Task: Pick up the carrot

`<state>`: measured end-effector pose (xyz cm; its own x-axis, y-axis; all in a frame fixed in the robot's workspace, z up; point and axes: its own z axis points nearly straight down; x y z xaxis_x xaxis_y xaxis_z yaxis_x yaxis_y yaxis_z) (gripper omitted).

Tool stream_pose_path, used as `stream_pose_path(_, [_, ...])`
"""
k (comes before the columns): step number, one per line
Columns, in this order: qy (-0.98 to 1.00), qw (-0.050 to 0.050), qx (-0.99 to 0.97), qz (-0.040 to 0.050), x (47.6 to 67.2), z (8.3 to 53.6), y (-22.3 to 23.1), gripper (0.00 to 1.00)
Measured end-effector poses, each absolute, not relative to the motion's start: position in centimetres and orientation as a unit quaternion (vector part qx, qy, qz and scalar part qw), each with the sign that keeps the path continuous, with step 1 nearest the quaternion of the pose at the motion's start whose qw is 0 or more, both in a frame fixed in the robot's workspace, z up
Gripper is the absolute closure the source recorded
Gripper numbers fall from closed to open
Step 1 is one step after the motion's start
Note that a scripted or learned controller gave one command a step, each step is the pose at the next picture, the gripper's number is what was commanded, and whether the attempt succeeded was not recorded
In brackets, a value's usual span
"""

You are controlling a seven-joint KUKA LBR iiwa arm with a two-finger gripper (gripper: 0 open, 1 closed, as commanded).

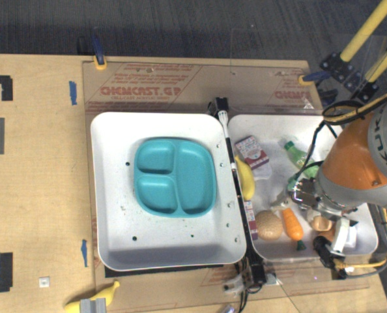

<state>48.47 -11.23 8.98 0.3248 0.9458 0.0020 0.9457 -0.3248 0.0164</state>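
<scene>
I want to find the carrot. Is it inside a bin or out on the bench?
Inside: the small orange carrot lies flat on the floor of the right shallow white bin, beside a round tan potato.

Red print on cardboard sheet (pixel 180 83) behind bins: "CHEMCAST GP", mirrored or upside down, hard to read; same print repeated, cut off, near sheet's right end. Small carton (pixel 251 152) in right bin (pixel 272 126) bears printing, too small to read.

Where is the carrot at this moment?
The carrot lies in the right bin, near its front edge, just right of a round tan potato and below the arm's orange band.
</scene>
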Motion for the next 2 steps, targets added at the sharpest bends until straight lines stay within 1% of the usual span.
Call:
stream_pose_path(1, [0.578, 0.012, 0.816, 0.0046, 48.5, 10.1, -11.7, 1.00])
stream_pose_path(2, [0.572, 0.001, 0.820, 0.0030, 54.4, 18.8, -7.0, 1.00])
